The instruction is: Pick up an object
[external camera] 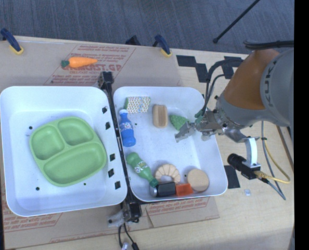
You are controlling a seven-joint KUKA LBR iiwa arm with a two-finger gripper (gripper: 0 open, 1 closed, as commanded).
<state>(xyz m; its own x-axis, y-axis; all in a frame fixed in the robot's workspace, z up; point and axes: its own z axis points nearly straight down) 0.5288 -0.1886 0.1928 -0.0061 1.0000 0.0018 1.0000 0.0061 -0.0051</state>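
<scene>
Two white bins side by side on desk [159, 61], meeting at black centre divider

Left bin [9, 155]: green divided plate [67, 150] in the middle, bare floor all round it, clear of every wall

Right bin [211, 160]: crowded along left and bottom walls
- blue bottle [126, 129] upright-ish just beside divider
- patterned block [137, 104] near top wall
- tan bread piece [159, 115] right of block
- green piece [177, 121] just beside gripper
- green bottle [140, 167] tilted, low left
- croissant [167, 172], round tan disc [198, 180], dark can [164, 189] and orange piece [184, 189] packed along bottom wall

Open floor mid-bin, between bread piece and croissant

Gripper [184, 133] over right bin's right-centre, near right wall, arm crossing that rim; jaws low over bin floor, spread cannot be told, nothing seen between them

Toy carrot [79, 62] on desk above left bin, outside both bins
</scene>
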